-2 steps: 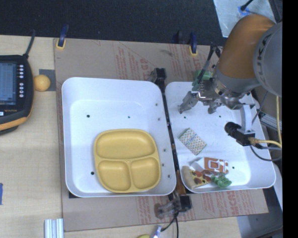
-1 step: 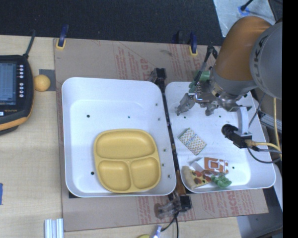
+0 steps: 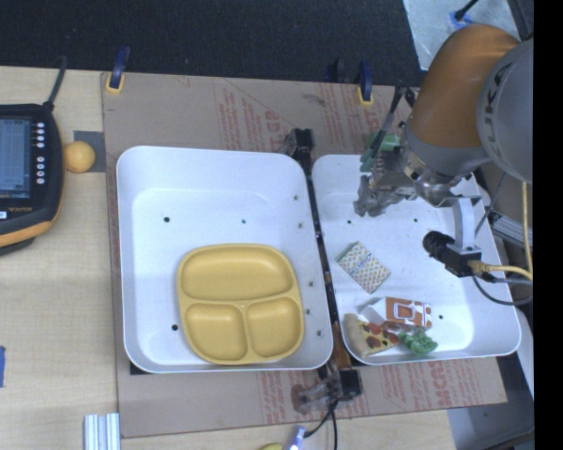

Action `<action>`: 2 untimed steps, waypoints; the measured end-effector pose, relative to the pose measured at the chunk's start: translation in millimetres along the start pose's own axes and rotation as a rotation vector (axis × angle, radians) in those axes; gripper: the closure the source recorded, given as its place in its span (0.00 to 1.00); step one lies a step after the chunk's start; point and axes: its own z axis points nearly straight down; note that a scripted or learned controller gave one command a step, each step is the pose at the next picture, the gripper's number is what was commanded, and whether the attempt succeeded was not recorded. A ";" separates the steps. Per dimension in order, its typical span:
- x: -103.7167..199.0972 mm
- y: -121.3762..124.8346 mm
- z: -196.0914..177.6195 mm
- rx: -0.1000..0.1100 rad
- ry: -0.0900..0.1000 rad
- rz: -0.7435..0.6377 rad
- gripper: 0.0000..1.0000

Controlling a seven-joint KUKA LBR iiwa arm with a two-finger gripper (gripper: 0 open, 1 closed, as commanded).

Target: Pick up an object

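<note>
My gripper [image 3: 369,202] hangs over the far left part of the right bin [image 3: 469,331], its fingertips pointing down with nothing seen between them. A small patterned packet [image 3: 363,266] lies on the bin floor a little in front of the gripper, apart from it. At the bin's near edge sit a brown and white box [image 3: 405,313], a green toy [image 3: 417,343] and a tan piece [image 3: 361,334], bunched together. The left bin [image 3: 150,195] holds a yellow three-part plate [image 3: 239,301].
A teach pendant [image 3: 14,176] lies on the bench at the far left, with a yellow ball [image 3: 79,156] beside it. Blue clamps [image 3: 118,67] hold the cardboard at the back edge.
</note>
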 end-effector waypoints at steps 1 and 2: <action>-23.3 -8.8 -15.5 -0.006 0.000 0.005 1.00; -23.1 -8.5 -15.6 -0.007 0.000 0.004 0.00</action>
